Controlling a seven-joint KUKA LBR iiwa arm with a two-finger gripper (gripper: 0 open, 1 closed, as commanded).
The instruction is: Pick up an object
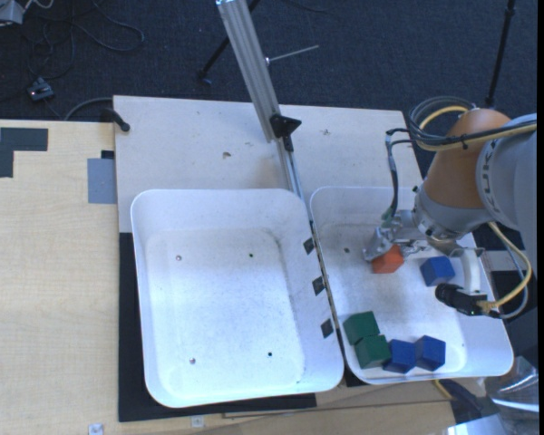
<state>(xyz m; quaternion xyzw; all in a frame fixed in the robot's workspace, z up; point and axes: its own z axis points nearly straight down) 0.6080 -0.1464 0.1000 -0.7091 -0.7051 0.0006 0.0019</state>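
My gripper [389, 246] hangs low over the right bin [344, 208], in its upper middle. An orange block [387, 262] sits directly at the gripper's tip, partly covered by it. I cannot make out whether the block is gripped or only lies under the tip. A blue block [437, 270] lies just to the right of it, apart from the gripper. Near the bin's front edge two green blocks [361, 325] [374, 350] lie together. Beside them are two more blue blocks [401, 355] [431, 352].
The left bin [154, 208] stands beside the right one, with black clips along the shared wall [317, 285]. A slanted metal rail [254, 71] rises behind the bins. The arm's cables [490, 302] loop over the right bin's right side.
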